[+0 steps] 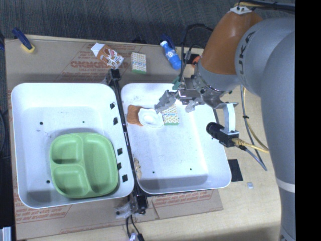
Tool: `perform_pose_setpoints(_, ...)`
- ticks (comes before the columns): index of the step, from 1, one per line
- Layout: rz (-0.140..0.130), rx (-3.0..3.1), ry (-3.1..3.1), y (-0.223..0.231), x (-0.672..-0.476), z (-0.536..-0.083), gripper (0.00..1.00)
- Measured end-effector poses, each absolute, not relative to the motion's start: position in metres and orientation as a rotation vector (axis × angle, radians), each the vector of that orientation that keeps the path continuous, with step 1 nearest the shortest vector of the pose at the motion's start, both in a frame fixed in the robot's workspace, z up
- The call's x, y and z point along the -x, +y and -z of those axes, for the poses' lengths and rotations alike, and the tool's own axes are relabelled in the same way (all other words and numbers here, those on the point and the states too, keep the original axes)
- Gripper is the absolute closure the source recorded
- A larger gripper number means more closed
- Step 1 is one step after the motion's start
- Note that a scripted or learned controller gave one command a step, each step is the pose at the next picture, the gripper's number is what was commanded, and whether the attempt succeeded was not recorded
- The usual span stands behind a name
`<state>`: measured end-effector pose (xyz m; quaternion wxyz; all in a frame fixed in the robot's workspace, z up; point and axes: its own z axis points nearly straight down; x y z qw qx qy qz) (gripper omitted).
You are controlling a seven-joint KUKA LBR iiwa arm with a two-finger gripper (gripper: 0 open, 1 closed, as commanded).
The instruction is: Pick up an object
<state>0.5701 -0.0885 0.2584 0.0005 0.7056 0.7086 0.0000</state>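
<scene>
In the right bin [200, 169], near its far left corner, lie three things close together: an orange piece [132, 114], a white crumpled piece [150, 118] and a small green-patterned box [171, 116]. My gripper [176, 105] hangs just above the patterned box, open, with one finger [163, 102] to the box's left and the other [190, 107] to its right. Nothing is held between them. The grey arm with its orange band comes in from the upper right and hides the bin's far right corner.
A green divided plate [83, 164] lies in the left bin [30, 104]. Behind the bins on the cardboard sit a blue bottle [171, 55], another patterned box [139, 62] and a snack packet [108, 57]. A blue and yellow clamp [22, 39] lies far left.
</scene>
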Motion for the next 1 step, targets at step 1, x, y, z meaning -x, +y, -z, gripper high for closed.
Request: perform_pose_setpoints(1, 0.003, -2.216, 2.232, -0.042, -0.4969, -0.2377, 0.0)
